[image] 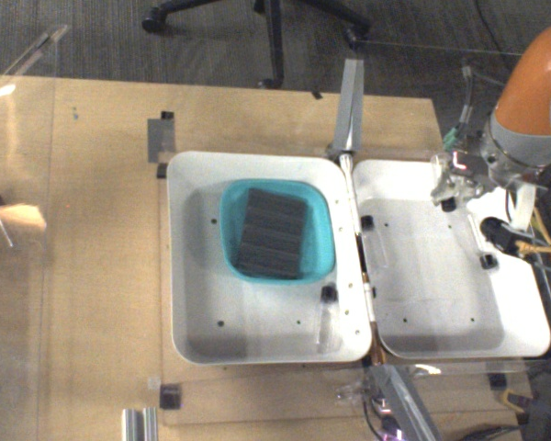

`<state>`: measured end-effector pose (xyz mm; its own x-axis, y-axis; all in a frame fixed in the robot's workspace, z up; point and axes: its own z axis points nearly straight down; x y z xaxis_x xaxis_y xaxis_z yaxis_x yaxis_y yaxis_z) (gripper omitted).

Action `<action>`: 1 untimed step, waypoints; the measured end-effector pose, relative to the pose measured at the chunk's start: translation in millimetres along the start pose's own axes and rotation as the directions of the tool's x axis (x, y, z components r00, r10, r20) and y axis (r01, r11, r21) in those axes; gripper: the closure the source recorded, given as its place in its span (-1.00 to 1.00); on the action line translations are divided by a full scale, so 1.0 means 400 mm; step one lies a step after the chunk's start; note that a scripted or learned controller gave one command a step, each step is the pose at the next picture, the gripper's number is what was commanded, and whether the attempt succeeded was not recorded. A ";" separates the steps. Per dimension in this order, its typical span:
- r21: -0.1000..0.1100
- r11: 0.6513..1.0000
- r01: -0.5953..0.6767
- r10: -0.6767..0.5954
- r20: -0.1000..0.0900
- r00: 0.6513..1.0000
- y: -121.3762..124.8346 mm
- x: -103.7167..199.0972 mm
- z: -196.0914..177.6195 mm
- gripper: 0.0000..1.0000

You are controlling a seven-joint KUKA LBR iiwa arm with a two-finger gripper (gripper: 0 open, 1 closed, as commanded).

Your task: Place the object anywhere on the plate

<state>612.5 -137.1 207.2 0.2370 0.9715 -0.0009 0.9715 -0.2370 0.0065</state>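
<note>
A teal square plate [323, 237] lies in the left white bin [193, 320], toward its back. A dark grey ridged block [273, 232] rests flat on the plate, roughly centred and turned a little. My gripper [453, 184] hangs over the back right part of the right white bin [441, 329], far from the plate and block. Nothing shows under the gripper. The grey arm with its orange band [533, 81] comes in from the right edge.
A metal post [350, 108] stands at the back between the two bins. An office chair's black base [266, 7] is on the carpet beyond the bench. Bare wooden benchtop [73, 246] stretches to the left of the bins.
</note>
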 end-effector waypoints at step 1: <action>0.004 0.989 0.148 -0.148 -0.003 0.989 -0.156 0.172 0.056 1.00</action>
<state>568.4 -55.7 184.3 0.0907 0.9959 0.0010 0.9959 -0.0907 0.0022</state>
